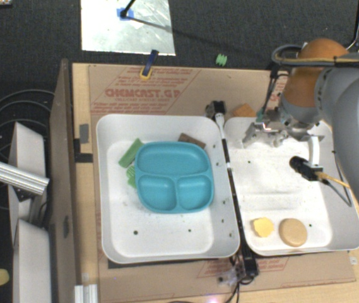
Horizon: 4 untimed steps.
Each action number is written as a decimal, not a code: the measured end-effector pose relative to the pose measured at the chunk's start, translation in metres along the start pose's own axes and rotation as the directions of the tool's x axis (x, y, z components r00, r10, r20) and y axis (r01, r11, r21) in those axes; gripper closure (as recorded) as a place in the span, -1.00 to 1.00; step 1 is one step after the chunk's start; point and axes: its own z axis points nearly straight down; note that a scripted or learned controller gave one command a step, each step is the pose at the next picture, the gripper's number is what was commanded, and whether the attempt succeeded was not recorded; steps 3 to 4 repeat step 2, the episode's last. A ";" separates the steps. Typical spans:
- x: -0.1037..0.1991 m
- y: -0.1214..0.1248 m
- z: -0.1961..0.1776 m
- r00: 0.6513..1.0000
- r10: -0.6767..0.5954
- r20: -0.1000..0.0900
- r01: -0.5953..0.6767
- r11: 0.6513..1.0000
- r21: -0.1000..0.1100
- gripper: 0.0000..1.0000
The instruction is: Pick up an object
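Observation:
My gripper (265,132) hangs over the far left corner of the right bin (305,197), under the grey arm with its orange band. Nothing shows between it and the bin floor. At the near edge of that bin lie a small yellow piece (262,227) and, just to its right, a round tan disc (293,231), both well away from the gripper. The left bin (113,232) holds a blue divided plate (173,176). A green strip (129,153) pokes out from under its left side and a brown block (192,140) sits at its far edge.
An orange-tan piece (243,110) sits just beyond the right bin's far rim, close to the gripper. The ridge where the two bins meet (228,169) runs down the middle. Cardboard (141,90) underlies both bins. Cables and a metal bar (12,174) lie off to the left.

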 end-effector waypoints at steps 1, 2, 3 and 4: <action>0.028 0.000 0.001 1.000 -0.007 -0.001 0.007 1.000 0.001 -1.00; -0.011 0.000 0.000 1.000 0.001 0.000 -0.001 1.000 0.000 -1.00; -0.011 0.000 0.000 1.000 0.001 0.000 -0.001 1.000 0.000 -1.00; -0.011 0.000 0.000 1.000 0.001 0.000 -0.001 1.000 0.000 -1.00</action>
